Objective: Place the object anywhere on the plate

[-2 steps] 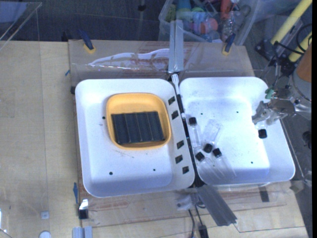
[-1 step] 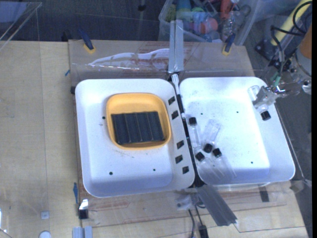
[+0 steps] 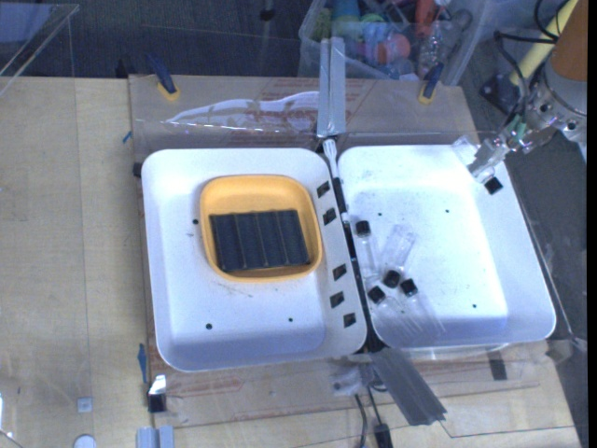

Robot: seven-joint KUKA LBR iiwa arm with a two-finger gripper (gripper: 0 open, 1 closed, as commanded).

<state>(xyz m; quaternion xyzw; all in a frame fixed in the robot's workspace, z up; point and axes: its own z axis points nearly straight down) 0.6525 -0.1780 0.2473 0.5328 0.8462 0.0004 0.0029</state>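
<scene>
Nearest us we see a grey metal strip (image 3: 410,392) at the bins' front seam, then clear vials (image 3: 399,245) w/ black caps in the R bin (image 3: 504,250), a dark ridged slab (image 3: 259,239) flat on the yellow plate (image 3: 256,187) in the L bin (image 3: 177,250), and the gripper (image 3: 487,168) over the R bin's far-right corner, spread or pressed together we can't tell.

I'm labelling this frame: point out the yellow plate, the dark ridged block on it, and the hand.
yellow plate (image 3: 213,198): camera view, bare left rim.
dark ridged block (image 3: 260,240): camera view, centre of its top.
hand (image 3: 487,168): camera view, at its fingertips.
</scene>
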